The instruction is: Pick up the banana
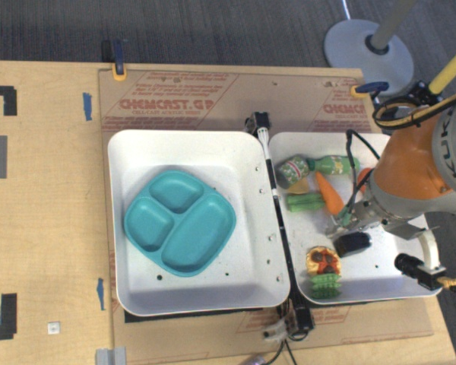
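My gripper (348, 225) hangs low over the middle of the right bin (380, 289), below the arm's orange band (410, 166). Its tip is beside the lower end of an orange carrot (330, 193) and just above a small black object (353, 242) on the bin floor. The arm's body covers the right part of this bin, so what lies beneath it is hidden.
The right bin also holds a green bottle (311, 166), a green stick-shaped item (304, 201), a red and yellow toy (323, 260) and a green ridged piece (326, 284). In the left bin (137, 158) lies a teal divided plate (180, 221). A ridge (277, 219) separates the bins.
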`<state>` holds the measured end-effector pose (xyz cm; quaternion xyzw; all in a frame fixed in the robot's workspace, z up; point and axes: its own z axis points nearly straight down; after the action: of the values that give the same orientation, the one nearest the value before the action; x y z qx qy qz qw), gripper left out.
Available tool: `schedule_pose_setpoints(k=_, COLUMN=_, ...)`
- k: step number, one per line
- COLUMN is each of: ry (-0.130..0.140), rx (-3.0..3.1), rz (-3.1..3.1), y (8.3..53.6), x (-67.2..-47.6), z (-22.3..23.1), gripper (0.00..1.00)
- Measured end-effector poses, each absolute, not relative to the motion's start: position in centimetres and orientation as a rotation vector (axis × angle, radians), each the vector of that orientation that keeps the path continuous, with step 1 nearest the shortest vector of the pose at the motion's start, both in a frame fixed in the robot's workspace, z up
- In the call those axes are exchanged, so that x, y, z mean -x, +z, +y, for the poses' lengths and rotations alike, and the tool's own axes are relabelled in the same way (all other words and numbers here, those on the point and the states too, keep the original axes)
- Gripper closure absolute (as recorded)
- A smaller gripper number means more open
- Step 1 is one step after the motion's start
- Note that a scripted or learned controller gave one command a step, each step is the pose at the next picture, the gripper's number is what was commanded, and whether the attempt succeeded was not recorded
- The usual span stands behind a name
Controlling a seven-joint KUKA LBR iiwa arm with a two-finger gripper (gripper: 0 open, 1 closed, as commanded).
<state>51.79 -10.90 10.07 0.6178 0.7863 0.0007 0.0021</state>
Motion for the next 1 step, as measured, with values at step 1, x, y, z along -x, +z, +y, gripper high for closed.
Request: schedule_pose_setpoints(k=1, ry=0.001, rx=-2.035, rz=2.392, y=18.47, x=-47.97, z=-4.79, gripper=1.0)
